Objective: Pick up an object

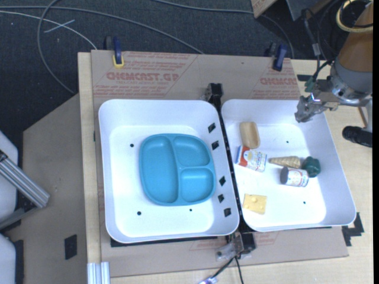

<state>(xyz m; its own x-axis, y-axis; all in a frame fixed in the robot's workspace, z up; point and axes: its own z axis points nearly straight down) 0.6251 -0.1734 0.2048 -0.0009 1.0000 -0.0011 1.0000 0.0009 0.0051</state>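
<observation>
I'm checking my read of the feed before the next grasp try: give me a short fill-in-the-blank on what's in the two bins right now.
1. The blue divided plate lies in the ____ bin.
2. The yellow cheese slice lies in the ____ bin.
3. The gripper hovers by that bin's ____ rim.
4. The ice cream cone points its narrow tip toward the ____ bin.

Missing words: left; right; far; left

A dark carpeted floor (53,52) lies behind the table (53,158), with thin pale cables (65,7) looping across it. A printed cardboard sheet (177,70) covers the tabletop, pinned by 2 blue clamps (118,52) at its far edge. Light is even and soft.
</observation>
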